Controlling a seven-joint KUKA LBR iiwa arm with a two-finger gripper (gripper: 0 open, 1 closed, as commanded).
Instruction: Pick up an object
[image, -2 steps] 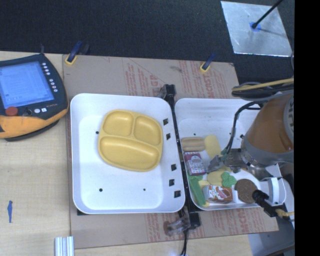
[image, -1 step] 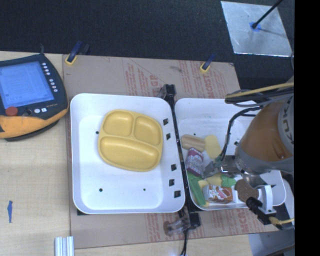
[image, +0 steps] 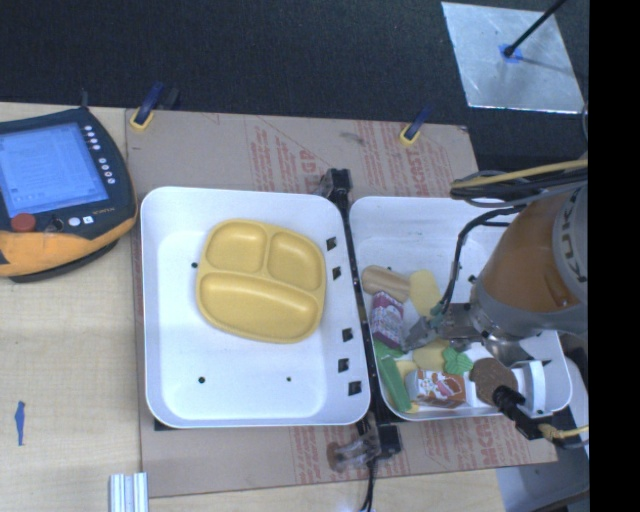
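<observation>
Take the right bin (image: 365, 215) as your reference. Your arm (image: 535, 265) comes in from the right edge and bends down over the bin's right half, the orange band sitting above the grey wrist. The wrist leans toward the bin's centre, and the gripper (image: 432, 328) is low among the clutter, roughly in the middle of the bin. You cannot tell from here whether it is released or clenched, and nothing is plainly seen in its grasp.

The candidate objects lie in the bin's lower left and centre: a tan cylinder (image: 385, 281) toward the bin's left wall, a pale yellow piece (image: 424, 289) just beside it, a crinkled wrapper (image: 386, 322) below those, a green piece (image: 458, 361) near the wrist, and a red-and-white packet (image: 438, 388) near the bin's front wall.

To the left of this bin, the left bin (image: 165, 300) holds a yellow divided tray (image: 263, 280).
</observation>
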